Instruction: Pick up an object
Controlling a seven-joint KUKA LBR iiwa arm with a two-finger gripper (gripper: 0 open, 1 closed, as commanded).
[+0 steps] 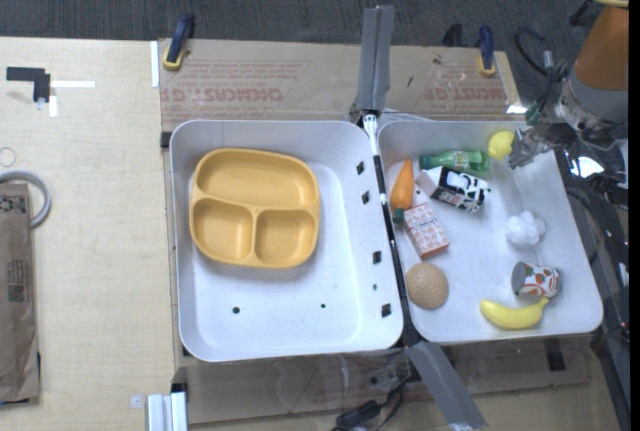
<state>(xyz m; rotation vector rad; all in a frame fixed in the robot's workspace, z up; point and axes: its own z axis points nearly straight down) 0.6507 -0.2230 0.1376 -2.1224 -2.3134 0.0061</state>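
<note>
We cannot tell the state of our tool [522,151] beside the lemon [501,144] at the right bin's [575,229] far edge; it looks light, smooth, best gripped across its middle.

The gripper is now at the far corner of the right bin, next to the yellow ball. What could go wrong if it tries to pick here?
1. The yellow ball is round and lies close to the bin wall, so it may roll away from the gripper instead of being gripped.
2. The green bottle lies right beside the ball; closing there might nudge it or catch it by mistake.
</note>
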